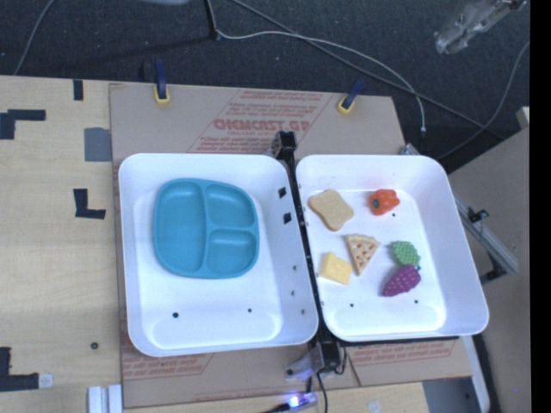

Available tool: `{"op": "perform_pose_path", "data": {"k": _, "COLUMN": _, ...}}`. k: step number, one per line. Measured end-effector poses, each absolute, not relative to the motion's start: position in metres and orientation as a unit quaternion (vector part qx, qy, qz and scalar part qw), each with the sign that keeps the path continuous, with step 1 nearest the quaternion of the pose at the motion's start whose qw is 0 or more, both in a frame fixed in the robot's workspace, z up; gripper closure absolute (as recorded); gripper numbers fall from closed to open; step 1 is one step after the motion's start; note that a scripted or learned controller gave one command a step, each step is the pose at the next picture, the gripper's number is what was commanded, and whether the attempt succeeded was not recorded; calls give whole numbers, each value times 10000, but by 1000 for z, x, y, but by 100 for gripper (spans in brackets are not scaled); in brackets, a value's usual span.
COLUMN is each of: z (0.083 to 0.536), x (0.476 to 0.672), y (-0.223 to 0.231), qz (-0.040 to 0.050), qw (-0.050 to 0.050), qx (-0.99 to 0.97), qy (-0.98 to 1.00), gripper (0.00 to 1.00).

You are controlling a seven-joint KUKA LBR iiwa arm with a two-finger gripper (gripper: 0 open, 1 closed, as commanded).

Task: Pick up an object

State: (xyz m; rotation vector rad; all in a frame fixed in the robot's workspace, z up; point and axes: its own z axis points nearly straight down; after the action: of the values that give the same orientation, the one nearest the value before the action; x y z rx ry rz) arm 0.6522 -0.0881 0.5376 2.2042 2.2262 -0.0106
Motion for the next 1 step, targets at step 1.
{"op": "perform_pose_path", "data": {"k": 1, "z": 548, "x": 653, "y": -87, "qz": -38, "qw": 52, "qx": 7031, "qy": 7111, "gripper": 100}}
